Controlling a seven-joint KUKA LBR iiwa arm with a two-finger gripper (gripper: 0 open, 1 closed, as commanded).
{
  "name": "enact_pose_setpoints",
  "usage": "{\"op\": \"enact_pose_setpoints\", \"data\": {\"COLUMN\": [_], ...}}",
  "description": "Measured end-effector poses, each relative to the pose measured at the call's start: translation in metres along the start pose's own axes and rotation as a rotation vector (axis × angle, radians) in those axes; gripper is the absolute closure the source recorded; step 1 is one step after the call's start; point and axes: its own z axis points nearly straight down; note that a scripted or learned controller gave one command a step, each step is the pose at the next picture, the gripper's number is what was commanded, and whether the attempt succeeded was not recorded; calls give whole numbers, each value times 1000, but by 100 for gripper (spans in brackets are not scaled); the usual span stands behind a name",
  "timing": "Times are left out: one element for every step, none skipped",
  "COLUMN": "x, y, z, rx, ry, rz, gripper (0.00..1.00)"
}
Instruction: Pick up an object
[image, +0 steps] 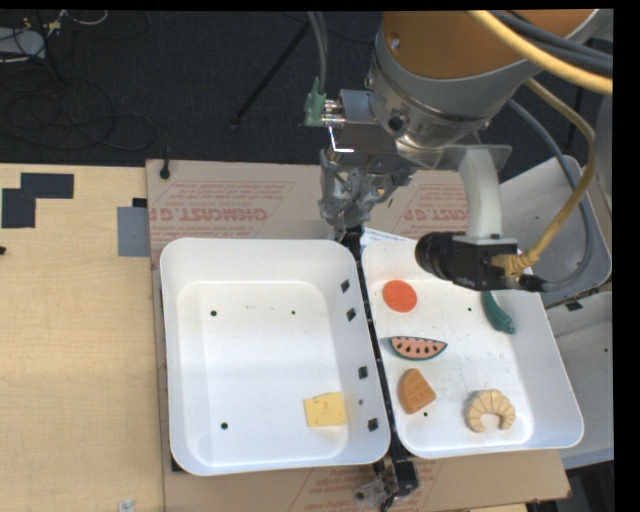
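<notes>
1. Bins sit side by side on the counter (80, 300): left bin (190, 300) and right bin (540, 350), their inner walls touching.
2. Taking the watermelon slice (417, 347) in the right bin as landmark: an orange disc (400, 295) lies just above it, a brown bread wedge (416, 390) just below, a croissant (490, 410) below and to its right, and a green piece (498, 312) up to its right (partly under a black part of the arm).
3. Left of the slice, across the bin walls, a yellow cheese block (325, 410) rests in the left bin.
4. Well above the slice, the claw (352, 215) hangs over the bins' far edge; whether it is apart or together I cannot tell, and nothing is visibly held.
</notes>
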Motion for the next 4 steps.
{"op": "enact_pose_setpoints", "data": {"x": [9, 48, 53, 54], "y": [-32, -15, -26, -13], "z": [143, -5, 114, -3], "rx": [20, -10, 16, -6], "ry": [-8, 5, -8, 3], "rz": [0, -2, 2, -2], "gripper": [100, 100, 100, 100]}}
